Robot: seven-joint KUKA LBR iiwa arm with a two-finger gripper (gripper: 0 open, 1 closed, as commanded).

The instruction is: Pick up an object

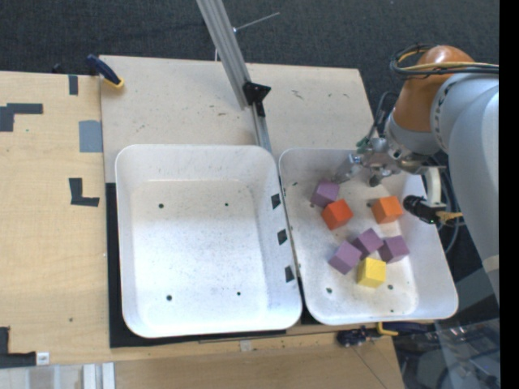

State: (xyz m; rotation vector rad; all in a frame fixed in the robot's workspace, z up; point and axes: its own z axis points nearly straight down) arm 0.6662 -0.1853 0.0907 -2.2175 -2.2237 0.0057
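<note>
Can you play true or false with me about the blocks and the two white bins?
1. All the blocks lie in the right bin. True.
2. There are two yellow blocks. False: just one yellow block.
3. The gripper is holding the purple block. False: that block lies on the bin floor, apart from the gripper.
4. There are two orange blocks. True: one beside that purple block, the other further right.
5. The yellow block sits at the bin's far end. False: it is the nearest block to the camera.
</note>
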